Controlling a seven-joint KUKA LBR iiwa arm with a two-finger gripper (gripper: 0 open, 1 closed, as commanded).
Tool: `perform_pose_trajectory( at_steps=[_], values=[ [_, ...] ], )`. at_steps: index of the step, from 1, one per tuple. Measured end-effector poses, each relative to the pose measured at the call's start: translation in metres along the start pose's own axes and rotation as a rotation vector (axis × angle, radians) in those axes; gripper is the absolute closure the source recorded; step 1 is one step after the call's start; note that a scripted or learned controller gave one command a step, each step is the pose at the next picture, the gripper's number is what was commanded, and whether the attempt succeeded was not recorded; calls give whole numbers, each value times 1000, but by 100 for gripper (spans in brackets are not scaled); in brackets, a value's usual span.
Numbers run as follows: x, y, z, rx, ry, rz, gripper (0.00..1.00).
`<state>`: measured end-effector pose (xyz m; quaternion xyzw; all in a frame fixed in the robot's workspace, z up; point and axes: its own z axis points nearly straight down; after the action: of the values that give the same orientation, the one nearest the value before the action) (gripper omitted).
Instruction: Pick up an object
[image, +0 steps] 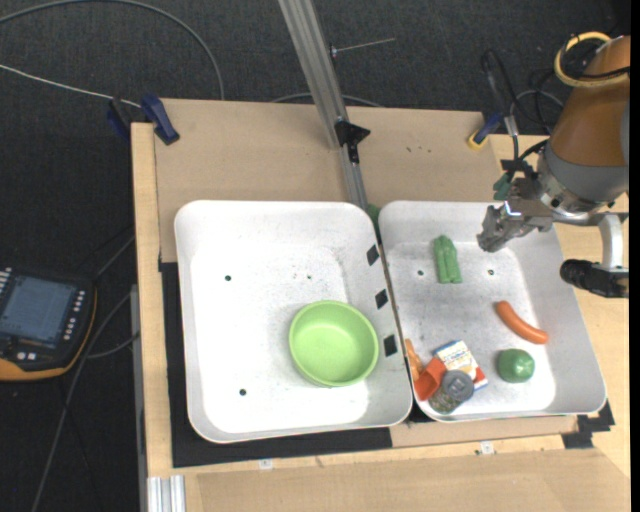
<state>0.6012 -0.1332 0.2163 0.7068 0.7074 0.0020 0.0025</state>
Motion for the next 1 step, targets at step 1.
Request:
perform_pose_trajectory(
  at_steps=[1],
  values=[
    [0, 0, 1, 6, 1, 1, 100]
  ],
)
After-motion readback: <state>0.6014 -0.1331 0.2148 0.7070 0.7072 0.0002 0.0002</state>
